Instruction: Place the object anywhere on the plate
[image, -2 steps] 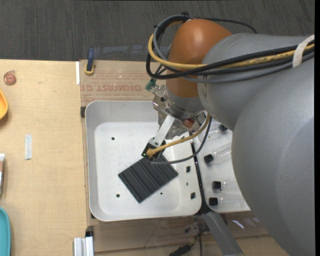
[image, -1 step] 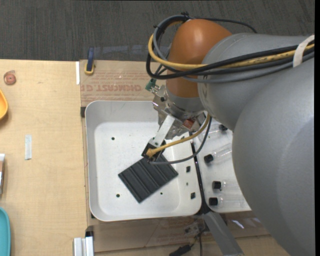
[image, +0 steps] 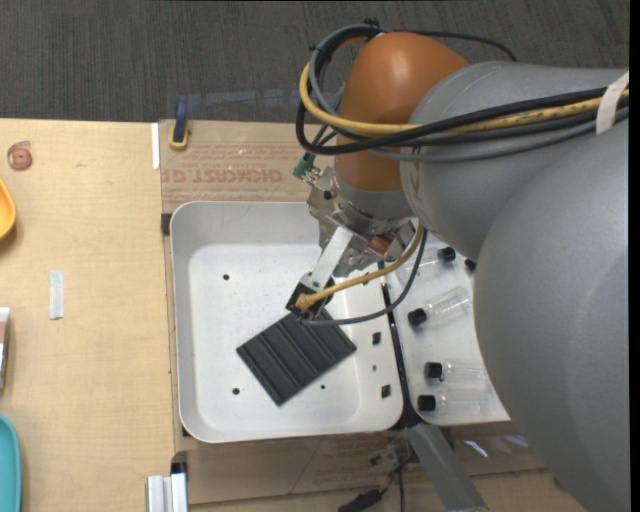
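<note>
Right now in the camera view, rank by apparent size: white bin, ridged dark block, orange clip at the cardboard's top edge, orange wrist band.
1. white bin
2. orange wrist band, though it sits nearer the camera, which inflates it
3. ridged dark block
4. orange clip

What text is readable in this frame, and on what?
"CHEMCOAT, G.E...", red print, seen upside down on the cardboard sheet behind the white bin; the rest of that line and the smaller lines under it are too blurred to read.
No other print can be read: dark ribbed plate, arm.
</note>
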